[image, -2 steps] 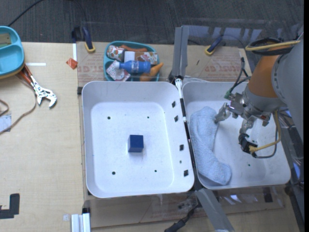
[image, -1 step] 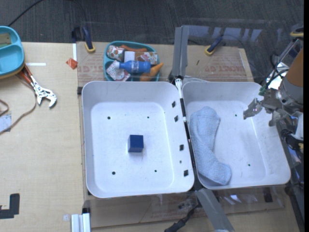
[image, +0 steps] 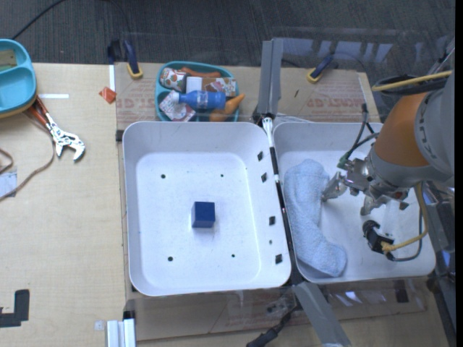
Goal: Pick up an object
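**Arm over the right bin; blue cube and towel in separate bins**

The bench (image: pixel 58 251) carries two shallow white bins side by side. The left bin (image: pixel 137 215) holds one small blue cube (image: pixel 204 215), which rests on the bin floor slightly below the centre, well apart from all four walls. Nothing touches the cube.

The right bin (image: pixel 412 262) holds a light blue towel (image: pixel 311 219). The towel lies bunched along the bin's left wall and runs from near the upper left part of the bin down to the lower left corner, where it ends in a rounded fold.

The grey arm, with its orange band (image: pixel 405 132), reaches in from the right and stands over the right bin. The gripper (image: pixel 352 185) sits at the wrist's left end, just beside the right edge of the towel's upper part. Whether the gripper is released or clenched cannot be told from this view, and no object is seen held in it. A black cable (image: pixel 376 237) with yellow ends hangs below the wrist over the bin floor.

Beyond the far edge of the left bin stands a teal tub (image: pixel 165 85) filled with assorted small items. An adjustable wrench (image: pixel 64 142) lies near the bench's far left edge, beside a blue tray (image: pixel 16 78) at the far left corner.
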`<action>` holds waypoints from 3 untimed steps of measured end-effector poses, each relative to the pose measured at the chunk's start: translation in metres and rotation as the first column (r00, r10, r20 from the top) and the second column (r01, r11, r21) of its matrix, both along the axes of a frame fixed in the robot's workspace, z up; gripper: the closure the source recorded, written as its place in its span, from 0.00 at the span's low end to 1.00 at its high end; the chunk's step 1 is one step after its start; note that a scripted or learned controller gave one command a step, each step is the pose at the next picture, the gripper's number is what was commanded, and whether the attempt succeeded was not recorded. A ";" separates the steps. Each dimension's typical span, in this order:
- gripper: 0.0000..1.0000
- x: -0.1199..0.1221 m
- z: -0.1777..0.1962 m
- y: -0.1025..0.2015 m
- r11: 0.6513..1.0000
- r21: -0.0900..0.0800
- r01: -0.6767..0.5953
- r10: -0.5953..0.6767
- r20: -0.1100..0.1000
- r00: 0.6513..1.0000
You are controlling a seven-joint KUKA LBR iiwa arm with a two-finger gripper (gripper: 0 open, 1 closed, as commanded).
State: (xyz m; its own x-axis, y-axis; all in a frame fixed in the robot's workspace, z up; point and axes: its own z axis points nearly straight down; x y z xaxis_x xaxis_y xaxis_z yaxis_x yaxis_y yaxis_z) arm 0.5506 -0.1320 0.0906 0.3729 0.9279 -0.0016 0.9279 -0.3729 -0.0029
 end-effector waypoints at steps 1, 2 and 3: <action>0.00 -0.007 0.001 0.006 1.000 0.000 -0.003 0.003 0.000 1.000; 0.00 -0.018 0.070 -0.077 1.000 -0.002 0.021 -0.021 0.002 1.000; 0.00 -0.017 0.000 -0.008 0.978 0.000 0.207 -0.207 -0.002 0.978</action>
State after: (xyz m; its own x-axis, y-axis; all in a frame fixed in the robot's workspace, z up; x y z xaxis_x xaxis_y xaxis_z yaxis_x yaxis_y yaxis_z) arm 0.5338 -0.1400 0.0907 0.5573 0.8303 -0.0023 0.8303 -0.5573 -0.0044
